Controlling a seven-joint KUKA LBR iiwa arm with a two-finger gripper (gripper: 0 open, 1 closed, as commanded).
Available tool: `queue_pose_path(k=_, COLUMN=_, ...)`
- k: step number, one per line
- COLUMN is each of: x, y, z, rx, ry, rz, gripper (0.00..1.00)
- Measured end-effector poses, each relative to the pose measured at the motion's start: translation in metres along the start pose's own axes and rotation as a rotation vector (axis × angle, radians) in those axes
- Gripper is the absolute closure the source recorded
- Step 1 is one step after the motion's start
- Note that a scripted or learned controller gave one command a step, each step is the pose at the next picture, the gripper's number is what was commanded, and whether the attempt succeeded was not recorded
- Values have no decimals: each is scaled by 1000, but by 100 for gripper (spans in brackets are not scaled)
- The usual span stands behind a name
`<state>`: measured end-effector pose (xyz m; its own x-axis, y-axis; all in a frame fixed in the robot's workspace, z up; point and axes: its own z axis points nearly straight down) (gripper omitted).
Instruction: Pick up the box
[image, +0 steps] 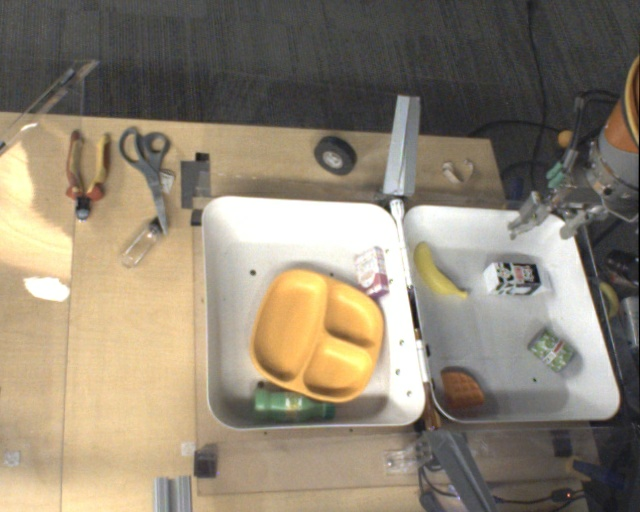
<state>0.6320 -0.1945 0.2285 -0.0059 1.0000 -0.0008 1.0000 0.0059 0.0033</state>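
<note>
2 white bins side by side on the bench. Left bin (215, 300): 1 yellow divided tray (318, 335) near centre, 1 green bottle (292, 404) lying at the near wall, partly tucked under the tray's edge, 1 small pink-and-white carton (372, 270) beside the right wall. Right bin (590, 330): 1 banana (437, 272) near the left wall, 1 black-and-white box (513, 277) toward the far side, 1 green packet (551, 350) to the right of centre, 1 brown round item (463, 388) in the near left corner.

Bench left of the bins: 1 pair of scissors (150, 170), 1 pair of pliers (85, 170). 1 tape roll (335, 154) beyond the left bin.

Gripper (555, 210) hangs over the right bin's far right corner, fingers spread apart, nothing between them. Box sits well apart from it, down and to the left.

Open floor all round the box; banana and green packet each stand clear of it. Bare floor also in the right bin's middle and the left bin's far left part.
</note>
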Motion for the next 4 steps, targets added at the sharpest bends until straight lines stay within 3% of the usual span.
queue_pose_path(k=1, x=55, y=24, z=64, rx=1, ry=1, rz=-56, gripper=0)
queue_pose_path(k=2, x=69, y=-3, z=140, rx=-7, ry=0, rz=28, gripper=0)
queue_pose_path(k=3, x=87, y=36, z=137, rx=0, ry=-23, rz=-220, gripper=0)
queue_pose_path(k=4, x=86, y=-22, z=136, rx=-13, ry=-13, rz=-227, gripper=0)
